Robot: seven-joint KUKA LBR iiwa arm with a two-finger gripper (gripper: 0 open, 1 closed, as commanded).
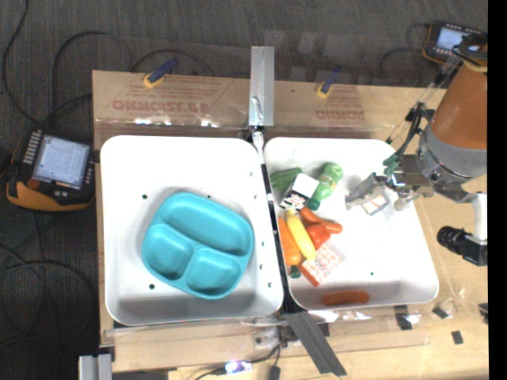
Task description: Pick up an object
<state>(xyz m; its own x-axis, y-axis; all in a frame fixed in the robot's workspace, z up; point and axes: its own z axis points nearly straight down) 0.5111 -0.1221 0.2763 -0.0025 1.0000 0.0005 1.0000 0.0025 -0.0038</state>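
My gripper (366, 197) hangs over the middle of the right bin (396, 267), its grey fingers spread apart with nothing between them. To its left lies a cluster of toy food against the bin's left wall: a green bottle (325, 179), a white and black box (299, 190), a yellow piece (301, 232), orange carrots (321, 226) and a red and white packet (325, 263). An orange flat piece (345, 297) rests near the bin's front wall.
The left bin (127, 275) holds a teal divided plate (198, 244). A metal bar (261, 85) stands behind the divide between the bins. A teach pendant (54, 169) lies on the floor at left, cables around it.
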